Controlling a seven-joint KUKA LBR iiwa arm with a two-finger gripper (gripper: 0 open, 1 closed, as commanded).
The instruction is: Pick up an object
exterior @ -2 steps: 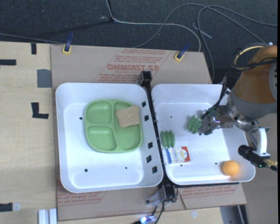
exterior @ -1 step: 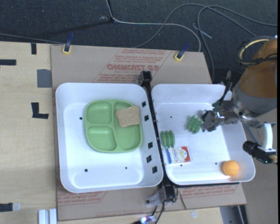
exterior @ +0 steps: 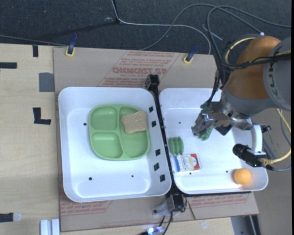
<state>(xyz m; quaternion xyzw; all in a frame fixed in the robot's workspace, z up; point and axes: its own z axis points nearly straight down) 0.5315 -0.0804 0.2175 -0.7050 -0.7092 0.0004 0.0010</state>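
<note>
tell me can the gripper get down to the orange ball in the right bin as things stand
Probably yes. The orange ball lies alone in the near right corner of the right bin, with nothing on top of it. The gripper hangs over the same bin. The bin's walls close by could crowd the fingers.

Bulky grey arm (exterior: 279,82) w/ rounded orange band (exterior: 249,65) at approx 12 o'clock of its wrist. Thin yellow and black cables loop round the band. Small metallic two-finger gripper (exterior: 204,126) w/ dark fingers. Black cylindrical attachment (exterior: 247,154) on a white bracket, approx 5 o'clock of wrist.
</note>
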